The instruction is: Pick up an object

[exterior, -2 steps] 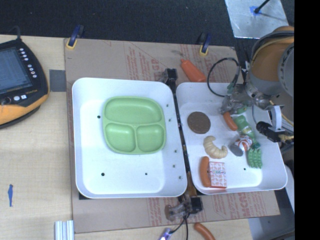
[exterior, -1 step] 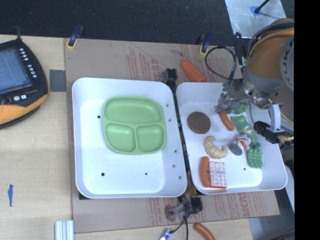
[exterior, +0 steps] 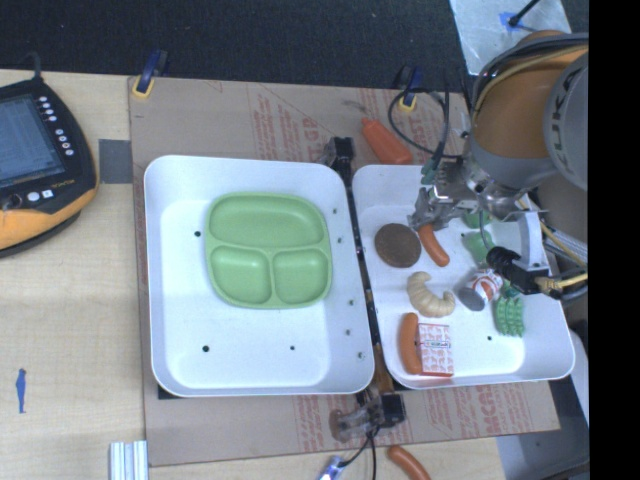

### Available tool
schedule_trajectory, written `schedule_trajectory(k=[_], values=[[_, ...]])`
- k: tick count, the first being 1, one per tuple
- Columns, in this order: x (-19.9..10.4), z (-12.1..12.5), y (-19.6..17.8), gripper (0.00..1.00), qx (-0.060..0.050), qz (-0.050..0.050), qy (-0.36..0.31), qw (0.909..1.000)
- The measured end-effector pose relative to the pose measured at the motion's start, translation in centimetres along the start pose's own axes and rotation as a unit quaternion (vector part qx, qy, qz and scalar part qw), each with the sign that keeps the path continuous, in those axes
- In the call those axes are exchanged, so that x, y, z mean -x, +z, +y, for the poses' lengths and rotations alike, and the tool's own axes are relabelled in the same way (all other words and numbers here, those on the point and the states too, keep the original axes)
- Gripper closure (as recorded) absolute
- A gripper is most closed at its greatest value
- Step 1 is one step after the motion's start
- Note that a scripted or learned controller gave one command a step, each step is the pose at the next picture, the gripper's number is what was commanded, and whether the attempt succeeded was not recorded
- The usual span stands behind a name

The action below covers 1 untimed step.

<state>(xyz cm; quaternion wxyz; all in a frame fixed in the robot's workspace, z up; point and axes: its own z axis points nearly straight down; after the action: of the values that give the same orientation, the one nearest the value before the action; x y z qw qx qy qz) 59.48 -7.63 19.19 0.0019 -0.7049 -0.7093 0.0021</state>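
I judge the pick barely begun: nothing looks lifted; the left bin (exterior: 170, 268) holds a green divided plate (exterior: 268, 247); the right bin (exterior: 545, 358) holds a brown disc (exterior: 397, 245), croissant (exterior: 430, 296) and small sausage (exterior: 434, 245); the gripper (exterior: 432, 208) hangs near its far edge, just above that sausage, grip state I cannot tell.

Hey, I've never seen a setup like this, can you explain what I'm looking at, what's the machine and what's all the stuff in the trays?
One camera looks down at a slant on a workbench. The grey and orange shape at the right is a robot arm; its gripper reaches into the right bin. That bin holds small toy foods: a brown disc, an orange sausage, a croissant, a hot dog and a green piece. The left bin holds a green divided plate. Whether the gripper grips anything cannot be told. The orange-edged device at far left is a control pad.
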Motion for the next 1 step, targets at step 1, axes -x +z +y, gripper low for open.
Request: schedule_trajectory(k=[1], values=[[-3.19, -1.45, -4.65, 1.00, 0.002, 0.000, 0.001, 1.0000]])
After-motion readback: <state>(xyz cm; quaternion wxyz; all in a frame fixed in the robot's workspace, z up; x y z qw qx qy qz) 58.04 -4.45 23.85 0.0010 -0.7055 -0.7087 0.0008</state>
